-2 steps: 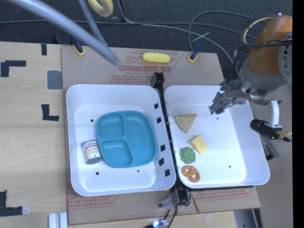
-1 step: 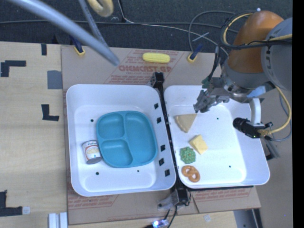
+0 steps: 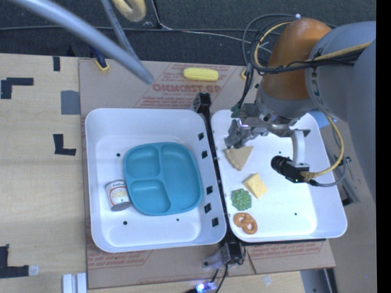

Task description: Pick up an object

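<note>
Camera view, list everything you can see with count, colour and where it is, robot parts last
bins: two, white, side by side on the bench
divided plate: one, blue, left bin
small can: one, grey with label, left bin, touching the plate's left edge
wedge: one, tan, right bin, just below the gripper
block: one, yellow, right bin
green piece: one, right bin
pretzel: one, brown, right bin, front
yellow piece: one, on cardboard behind the bins
arm: one, grey with orange band, from the right
gripper: one, above the wedge
</note>
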{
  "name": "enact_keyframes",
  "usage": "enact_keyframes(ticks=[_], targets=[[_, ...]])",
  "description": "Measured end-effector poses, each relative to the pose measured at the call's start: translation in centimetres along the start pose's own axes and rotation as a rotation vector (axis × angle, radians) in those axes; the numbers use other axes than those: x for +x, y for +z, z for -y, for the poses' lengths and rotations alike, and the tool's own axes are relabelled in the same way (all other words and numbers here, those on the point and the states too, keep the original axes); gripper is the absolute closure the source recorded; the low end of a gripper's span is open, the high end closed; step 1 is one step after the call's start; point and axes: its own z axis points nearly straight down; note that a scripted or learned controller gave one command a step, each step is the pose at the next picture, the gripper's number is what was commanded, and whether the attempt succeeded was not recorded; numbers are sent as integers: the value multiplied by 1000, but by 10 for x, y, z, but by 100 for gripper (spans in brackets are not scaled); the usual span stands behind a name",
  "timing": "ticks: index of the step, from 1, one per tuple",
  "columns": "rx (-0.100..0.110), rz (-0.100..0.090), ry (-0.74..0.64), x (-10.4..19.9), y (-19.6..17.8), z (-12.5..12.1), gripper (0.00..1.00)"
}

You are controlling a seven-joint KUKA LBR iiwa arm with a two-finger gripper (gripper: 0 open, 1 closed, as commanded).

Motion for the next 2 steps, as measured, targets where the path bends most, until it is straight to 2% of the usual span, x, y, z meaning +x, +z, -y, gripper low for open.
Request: enact_keyframes(ticks=[1, 2], targets=[[1, 1, 2, 49, 10, 8, 100], [0, 0, -1, 104, 7, 2, 100]])
